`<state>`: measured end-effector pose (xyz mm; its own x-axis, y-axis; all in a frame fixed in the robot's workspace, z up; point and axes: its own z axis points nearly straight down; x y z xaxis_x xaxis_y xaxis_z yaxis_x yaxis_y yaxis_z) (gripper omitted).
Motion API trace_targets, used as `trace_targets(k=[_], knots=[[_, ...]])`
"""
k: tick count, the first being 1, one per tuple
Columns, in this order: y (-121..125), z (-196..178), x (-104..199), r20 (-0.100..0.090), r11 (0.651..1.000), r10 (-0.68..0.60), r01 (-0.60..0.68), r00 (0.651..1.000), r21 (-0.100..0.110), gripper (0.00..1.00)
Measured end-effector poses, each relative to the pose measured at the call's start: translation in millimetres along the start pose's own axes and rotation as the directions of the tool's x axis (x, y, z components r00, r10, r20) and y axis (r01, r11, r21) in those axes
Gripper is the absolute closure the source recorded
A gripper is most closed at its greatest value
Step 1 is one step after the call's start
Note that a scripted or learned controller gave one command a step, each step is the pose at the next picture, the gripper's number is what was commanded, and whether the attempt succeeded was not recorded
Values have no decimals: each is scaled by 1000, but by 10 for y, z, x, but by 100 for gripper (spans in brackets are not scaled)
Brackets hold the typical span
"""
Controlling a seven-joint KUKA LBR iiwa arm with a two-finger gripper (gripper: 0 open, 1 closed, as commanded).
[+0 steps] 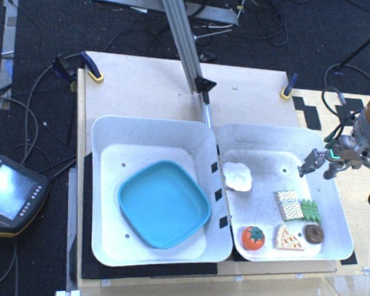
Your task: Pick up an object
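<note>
Hovering over right bin (341,204): claw (319,165), fingers spread, nothing between.

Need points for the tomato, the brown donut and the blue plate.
tomato (253,238), camera view, middle of its red body
brown donut (314,233), camera view, on its ring
blue plate (163,203), camera view, centre of its flat bottom

Dark carpet (35,35) strewn with cables (33,122) surrounds the pale wooden bench (176,87)
</note>
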<state>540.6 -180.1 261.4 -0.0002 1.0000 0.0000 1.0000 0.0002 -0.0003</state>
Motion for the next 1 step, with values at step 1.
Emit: trace_targets(k=[1], knots=[[0,0,0,0,1000,0,0,1000,0,0]])
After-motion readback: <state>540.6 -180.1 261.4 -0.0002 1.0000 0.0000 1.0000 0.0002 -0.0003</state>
